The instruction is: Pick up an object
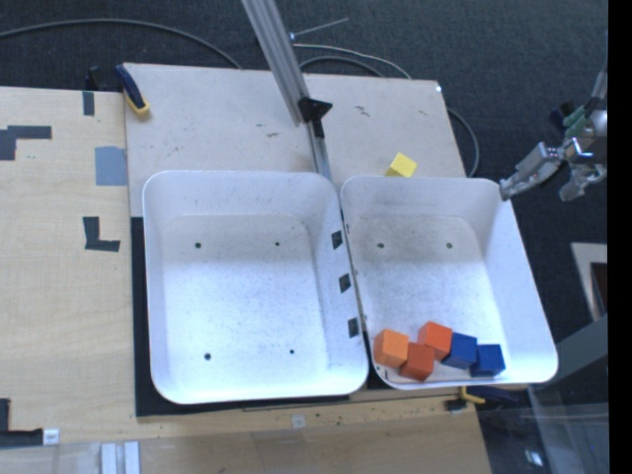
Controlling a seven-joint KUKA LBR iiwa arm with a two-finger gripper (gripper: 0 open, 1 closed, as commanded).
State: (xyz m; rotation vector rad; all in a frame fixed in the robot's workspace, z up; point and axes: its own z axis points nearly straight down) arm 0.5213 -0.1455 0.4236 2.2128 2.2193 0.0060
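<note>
My hand (pixel 563 171) sits at the far right, outside the bins, just off the upper right corner of the right bin (pixel 513 255) and over the dark floor (pixel 494 28). Cannot tell if it is open or closed, too small and cluttered; nothing visibly gripped.

Task objects are all in the right bin, bunched in its near corner against the front wall: light orange cube (pixel 392 345), darker orange cube (pixel 434 337) beside it, a red-orange cube (pixel 419 362) in front between them, touching both. Two blue cubes to their right, one (pixel 460 350) touching the darker orange cube, the other (pixel 487 360) just beside it, nearest the bin's rim.

Left bin (pixel 158 265) is white, speckled, touching the right bin along the middle divider. A small yellow block (pixel 402 166) lies on the surface (pixel 197 117) just behind the right bin, well apart from the cubes. A metal rail (pixel 281 57) slants down from the top toward the gap between the bins. A blue and yellow tool (pixel 132 90) lies at the surface's back left corner. Black cables (pixel 118 28) loop across the floor behind.
</note>
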